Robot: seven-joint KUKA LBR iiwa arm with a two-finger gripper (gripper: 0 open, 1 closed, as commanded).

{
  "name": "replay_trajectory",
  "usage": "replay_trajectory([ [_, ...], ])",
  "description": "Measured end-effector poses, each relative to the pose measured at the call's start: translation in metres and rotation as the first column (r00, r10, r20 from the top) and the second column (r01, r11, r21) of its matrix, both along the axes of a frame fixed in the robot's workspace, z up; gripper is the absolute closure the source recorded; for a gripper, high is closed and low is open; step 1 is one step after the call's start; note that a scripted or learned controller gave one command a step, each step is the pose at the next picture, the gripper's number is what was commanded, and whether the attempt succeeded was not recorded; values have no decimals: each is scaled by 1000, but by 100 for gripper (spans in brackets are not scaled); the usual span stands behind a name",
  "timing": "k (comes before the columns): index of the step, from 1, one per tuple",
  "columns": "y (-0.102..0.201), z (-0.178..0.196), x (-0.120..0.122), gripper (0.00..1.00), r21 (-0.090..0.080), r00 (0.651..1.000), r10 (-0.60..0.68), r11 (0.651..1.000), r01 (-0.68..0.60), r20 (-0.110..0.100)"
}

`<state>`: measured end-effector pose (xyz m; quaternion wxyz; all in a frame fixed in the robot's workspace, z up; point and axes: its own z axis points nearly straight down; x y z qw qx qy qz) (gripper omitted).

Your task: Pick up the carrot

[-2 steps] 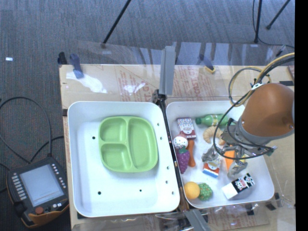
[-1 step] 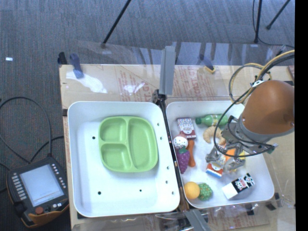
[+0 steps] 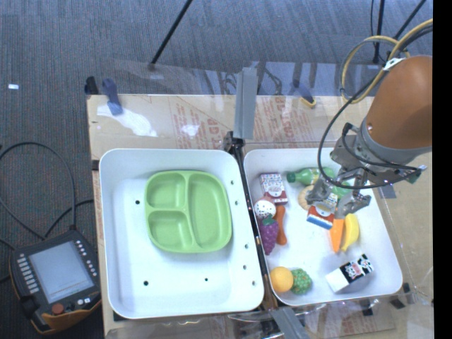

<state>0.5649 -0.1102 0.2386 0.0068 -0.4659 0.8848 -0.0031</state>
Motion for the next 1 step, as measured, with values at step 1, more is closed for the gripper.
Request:
replay_trajectory([
  [1, -89, -117, -6, 100, 9, 688, 725, 689, -725, -14],
])
